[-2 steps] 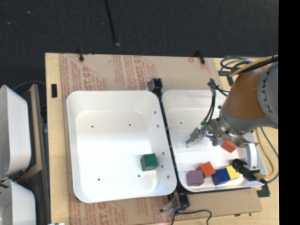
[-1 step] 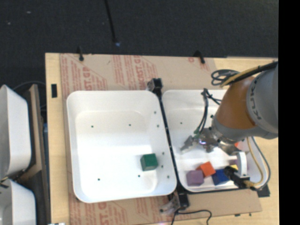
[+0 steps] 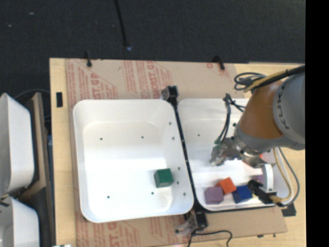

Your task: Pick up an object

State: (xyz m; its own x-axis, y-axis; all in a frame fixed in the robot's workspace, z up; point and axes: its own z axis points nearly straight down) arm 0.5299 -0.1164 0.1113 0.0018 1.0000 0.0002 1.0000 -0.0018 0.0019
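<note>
In the right bin (image 3: 201, 118), near its front edge, lie a purple block (image 3: 214, 195), an orange block (image 3: 226, 184) and a blue block (image 3: 241, 194), close together. A green block (image 3: 163, 177) sits in the left bin (image 3: 103, 122), toward its front right. My gripper (image 3: 218, 155) hangs over the middle of the right bin, a little behind and to the left of the orange block, below the orange wrist band (image 3: 259, 115). I see nothing between its fingers.
The two white bins stand side by side on a cardboard sheet (image 3: 128, 78). A black clip (image 3: 169, 92) sits at the back where the bins meet. Cables (image 3: 247, 79) loop beside the arm on the right. Another white container (image 3: 15, 138) stands at the far left.
</note>
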